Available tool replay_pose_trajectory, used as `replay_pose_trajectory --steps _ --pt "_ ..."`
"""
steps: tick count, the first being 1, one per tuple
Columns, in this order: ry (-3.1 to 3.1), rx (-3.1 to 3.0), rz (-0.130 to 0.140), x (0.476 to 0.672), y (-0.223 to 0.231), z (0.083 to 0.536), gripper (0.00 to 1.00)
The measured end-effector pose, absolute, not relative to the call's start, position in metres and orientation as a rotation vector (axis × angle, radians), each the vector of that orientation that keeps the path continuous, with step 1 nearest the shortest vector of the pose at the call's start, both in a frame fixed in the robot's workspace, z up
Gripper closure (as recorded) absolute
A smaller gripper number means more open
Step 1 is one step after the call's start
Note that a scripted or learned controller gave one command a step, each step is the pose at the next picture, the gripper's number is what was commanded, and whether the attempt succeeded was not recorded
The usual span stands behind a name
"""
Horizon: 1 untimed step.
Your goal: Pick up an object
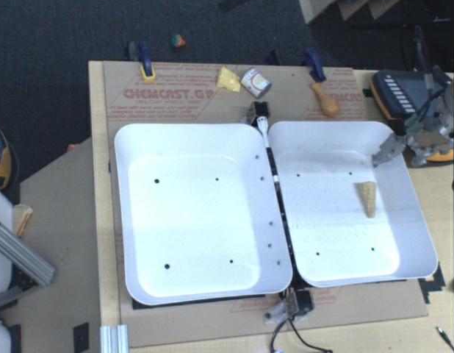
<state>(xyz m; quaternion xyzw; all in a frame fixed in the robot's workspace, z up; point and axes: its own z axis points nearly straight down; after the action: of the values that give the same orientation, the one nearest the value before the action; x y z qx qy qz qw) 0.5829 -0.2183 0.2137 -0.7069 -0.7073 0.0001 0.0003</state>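
The scene is lit evenly and brightly from above, with a cool, slightly bluish cast. The two white bins [201,212] are rendered close to overexposed, so that little surface detail is kept on their floors, though no sharp glare spots are seen. Soft, faint shadows are cast along the inner walls of the bins, and a small shadow is laid beside the cone [368,198]. The dark floor [58,20] is left dim and grainy. Focus is moderate throughout; fine edges are softened, and the print on the counter [168,93] is slightly blurred. The pincer [385,153] at the right is seen indistinctly. Mild tilt is shown by the counter's edges.
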Motion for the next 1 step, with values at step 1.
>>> replay_pose_trajectory --steps 1 --pt "-2.222 -2.215 -0.005 0.5557 -0.2201 0.0943 0.00"
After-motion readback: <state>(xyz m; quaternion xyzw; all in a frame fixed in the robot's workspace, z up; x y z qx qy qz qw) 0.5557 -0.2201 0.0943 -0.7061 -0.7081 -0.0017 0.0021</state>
